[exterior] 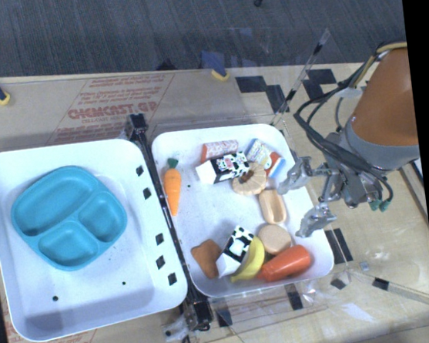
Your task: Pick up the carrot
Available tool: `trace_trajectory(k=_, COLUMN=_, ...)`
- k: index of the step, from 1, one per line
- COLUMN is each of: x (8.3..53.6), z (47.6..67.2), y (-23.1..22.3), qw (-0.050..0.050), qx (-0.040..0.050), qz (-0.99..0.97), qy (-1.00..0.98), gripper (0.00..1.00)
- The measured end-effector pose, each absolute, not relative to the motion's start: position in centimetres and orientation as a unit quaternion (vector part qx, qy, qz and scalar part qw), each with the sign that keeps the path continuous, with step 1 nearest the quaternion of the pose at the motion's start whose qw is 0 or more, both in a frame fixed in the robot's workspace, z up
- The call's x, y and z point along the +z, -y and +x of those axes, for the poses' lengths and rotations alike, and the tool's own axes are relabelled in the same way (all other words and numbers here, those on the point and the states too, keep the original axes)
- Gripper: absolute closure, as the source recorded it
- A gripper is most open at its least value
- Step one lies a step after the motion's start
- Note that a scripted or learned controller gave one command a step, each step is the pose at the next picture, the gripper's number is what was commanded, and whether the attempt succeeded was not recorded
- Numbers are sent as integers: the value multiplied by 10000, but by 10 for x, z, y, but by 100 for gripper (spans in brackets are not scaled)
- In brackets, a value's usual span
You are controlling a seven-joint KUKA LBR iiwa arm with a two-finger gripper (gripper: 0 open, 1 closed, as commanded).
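Cardboard sheeting (105,102), brown with red print, covers the bench under both bins, and I see it running out past the far rims with two blue-and-yellow clamps on its far edge. Of what sits on it, the shallow white left bin (28,298) is the biggest piece and mostly bare floor; a light blue three-compartment plastic tray (69,216) lies in its far half, leaving open room along the near side. The shallow white right bin (196,208) touches it along a shared black-clipped seam, and its load crowds the far-right corner and the near edge, so I read a clear patch of white floor through its middle. My grey arm with the orange band (383,119) comes in from the right and stops outside that bin's right rim, wrist turned so the two-finger gripper (305,198) hangs just over the rim's edge with its two metal fingers spread apart and nothing between them. Along the near wall lie a red-orange pepper-like toy (286,261), a yellow banana (250,260) and a brown chunk (206,257). The small orange carrot with a green top (172,189) lies alone against the left wall of the right bin, well apart from the gripper, with free floor on its right side.
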State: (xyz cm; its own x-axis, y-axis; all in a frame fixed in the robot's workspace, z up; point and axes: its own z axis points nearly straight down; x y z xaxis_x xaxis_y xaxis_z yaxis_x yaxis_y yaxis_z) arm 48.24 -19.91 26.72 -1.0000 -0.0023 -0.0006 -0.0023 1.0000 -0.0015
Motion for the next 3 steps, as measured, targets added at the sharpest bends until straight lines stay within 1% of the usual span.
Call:
trace_trajectory(k=1, x=228, z=553, y=178, qw=15, qx=1, qz=-1265, qy=-9920, gripper=0)
trace_trajectory(k=2, x=181, z=492, y=199, qw=-12, qx=7, qz=-1263, qy=-9920, gripper=0)
trace_trajectory(k=3, x=312, z=561, y=190, qw=62, qx=-34, qz=-2257, qy=-9742, gripper=0)
